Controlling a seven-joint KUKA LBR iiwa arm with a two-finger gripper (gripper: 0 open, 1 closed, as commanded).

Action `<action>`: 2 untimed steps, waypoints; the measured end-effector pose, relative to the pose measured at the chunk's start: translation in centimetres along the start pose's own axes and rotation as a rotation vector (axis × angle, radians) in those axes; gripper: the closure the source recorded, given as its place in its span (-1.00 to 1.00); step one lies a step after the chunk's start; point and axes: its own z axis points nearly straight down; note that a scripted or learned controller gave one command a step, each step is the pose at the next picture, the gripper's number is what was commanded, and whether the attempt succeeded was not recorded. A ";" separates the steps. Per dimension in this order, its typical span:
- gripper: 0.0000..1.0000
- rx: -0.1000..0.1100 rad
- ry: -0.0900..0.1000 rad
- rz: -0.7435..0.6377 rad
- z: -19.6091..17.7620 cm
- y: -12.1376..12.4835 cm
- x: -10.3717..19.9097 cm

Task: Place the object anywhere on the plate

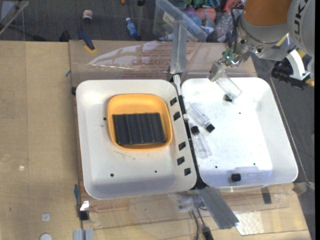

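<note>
The camera view looks down on a wooden table point(30, 109) bearing two white bins side by side. The left bin point(95, 169) holds an orange plate point(116, 106), squarish with rounded corners, and a dark ribbed rectangular object point(139, 129) lies flat on the middle of that plate, inside its rim. The right bin point(270, 149) contains several clear plastic pieces with black caps: one point(201, 119) near the divider between the bins, another point(201, 145) just below it, and a small black piece point(236, 177) close to the near wall.

The arm point(270, 6) reaches in from the upper right, its orange band showing. The tool point(223, 70) sits over the far edge of the right bin, well apart from the plate. A clear piece point(230, 88) with a dark end hangs just below it, tilted. Whether the tool is wide or narrow cannot be told, nor whether it grips that piece.
</note>
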 end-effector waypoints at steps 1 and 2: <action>1.00 0.005 0.006 -0.124 1.9 -0.4 -0.4; 1.00 0.000 0.000 -0.163 0.1 -1.0 -0.8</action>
